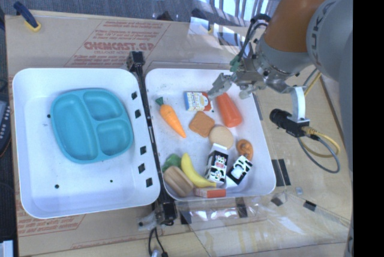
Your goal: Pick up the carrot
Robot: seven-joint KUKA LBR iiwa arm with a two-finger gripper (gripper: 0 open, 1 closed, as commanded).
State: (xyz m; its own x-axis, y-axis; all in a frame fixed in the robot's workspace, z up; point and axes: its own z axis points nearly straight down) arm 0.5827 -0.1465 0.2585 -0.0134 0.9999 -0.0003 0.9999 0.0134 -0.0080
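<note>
While the arm is reached in from the right, its wrist is hung over the upper right corner of the right bin, so the task is judged barely begun. Nothing is lifted yet.

Largest first: the surface is covered with printed cardboard and carries two white bins side by side. The left bin holds a blue divided tray and nothing of the task.

The right bin holds the clutter. The pincer is seen near the bin's top edge, just beside an orange-red cylinder-like item and a small printed packet. Whether the pincer is spread or pressed together cannot be told; the tips are too small and blurred. Nothing is seen between them.

The carrot lies flat on the bin floor near the left wall, green end toward the upper left, tip toward the lower right. It is apart from its neighbours, with bare floor around it, well left of the pincer.

Smaller items are packed in the lower half: a brown toast-like slice, a banana, two cow-print cartons.

Judged left to do: a move left across the bin, alignment over the carrot, descent, closure, lift. Risk is judged in the near orange item being taken instead.
</note>
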